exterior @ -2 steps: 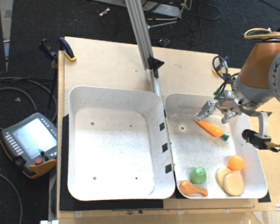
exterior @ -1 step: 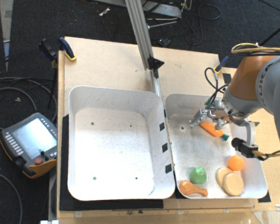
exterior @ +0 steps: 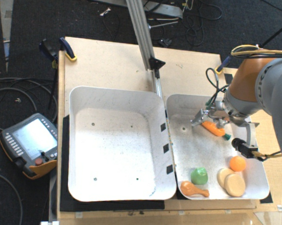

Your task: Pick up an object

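Camera view shows the gripper (exterior: 211,120) low over the far part of the right bin (exterior: 187,141), its jaws reaching down to an orange carrot-shaped piece (exterior: 214,128) that lies slanted on the bin floor; whether the jaws are apart or clamped on it cannot be told from this angle. The grey arm (exterior: 272,90) with its orange band (exterior: 244,78) comes in from the right above the bin. Near the right bin's near edge lie a green round object (exterior: 199,176), an orange gourd-shaped piece (exterior: 194,189) just in front of it, a tan bread-like lump (exterior: 232,182) to the right, and an orange ball (exterior: 237,163) just beyond that lump. The left bin (exterior: 83,110) sits beside the right one, their rims touching along the middle. Both bins rest on the pale tabletop (exterior: 110,64). A metal rail (exterior: 142,30) slants across the far side of the tabletop. A teach pendant (exterior: 30,144) lies on the floor at the left.
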Tool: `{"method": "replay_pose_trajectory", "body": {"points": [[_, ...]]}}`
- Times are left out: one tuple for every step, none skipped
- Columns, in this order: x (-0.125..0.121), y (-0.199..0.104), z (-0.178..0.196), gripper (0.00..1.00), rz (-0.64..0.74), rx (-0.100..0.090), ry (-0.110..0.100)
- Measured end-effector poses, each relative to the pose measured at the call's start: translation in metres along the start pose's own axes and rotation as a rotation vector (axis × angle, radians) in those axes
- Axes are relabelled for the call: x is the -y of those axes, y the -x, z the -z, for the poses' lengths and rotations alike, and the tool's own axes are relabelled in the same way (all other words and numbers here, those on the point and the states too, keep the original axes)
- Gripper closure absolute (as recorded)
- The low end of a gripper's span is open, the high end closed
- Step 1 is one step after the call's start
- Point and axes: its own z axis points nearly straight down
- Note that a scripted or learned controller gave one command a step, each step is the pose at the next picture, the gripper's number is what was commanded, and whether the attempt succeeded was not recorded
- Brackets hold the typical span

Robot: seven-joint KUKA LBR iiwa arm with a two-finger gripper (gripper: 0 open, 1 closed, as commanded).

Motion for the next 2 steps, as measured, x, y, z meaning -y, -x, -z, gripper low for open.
{"method": "replay_pose_trajectory", "body": {"points": [[-0.001,0.0,0.012,1.0,0.0,-0.001,0.004],[-0.001,0.005,0.056,1.0,-0.001,-0.011,-0.016]]}}
